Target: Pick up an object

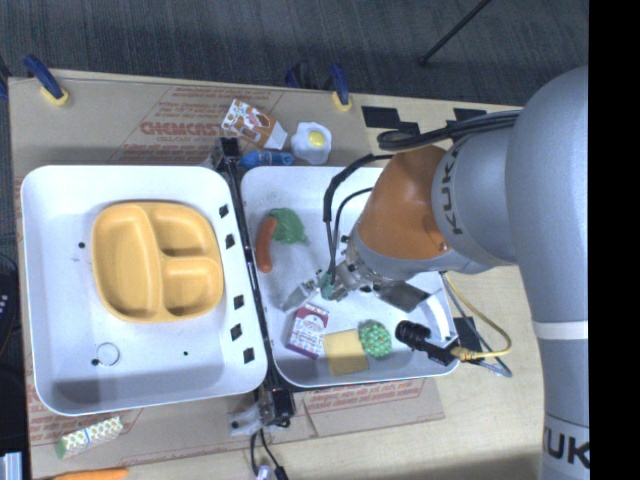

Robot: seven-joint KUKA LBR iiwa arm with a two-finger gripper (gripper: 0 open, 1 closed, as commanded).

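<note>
We are seeing a yellow divided tray (157, 259) lying in the left bin (45, 298). In the right bin (300, 180): an orange hot dog (265, 244), green leafy toy (288, 226), red carton (308, 330), yellow block (345, 351). The claw (330, 284) is hovering low above the carton; whether it's spread or closed, we cannot tell.

A robotics lab: beside the grey KUKA arm (520, 198), clamped brown cardboard sheeting (150, 118) under two shallow white plastic bins (50, 268).

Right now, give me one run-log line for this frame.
arm: over right bin | gripper: low at bin centre, grasp unconfirmed | nearest: red packet, hot dog | left bin: yellow tray
</note>
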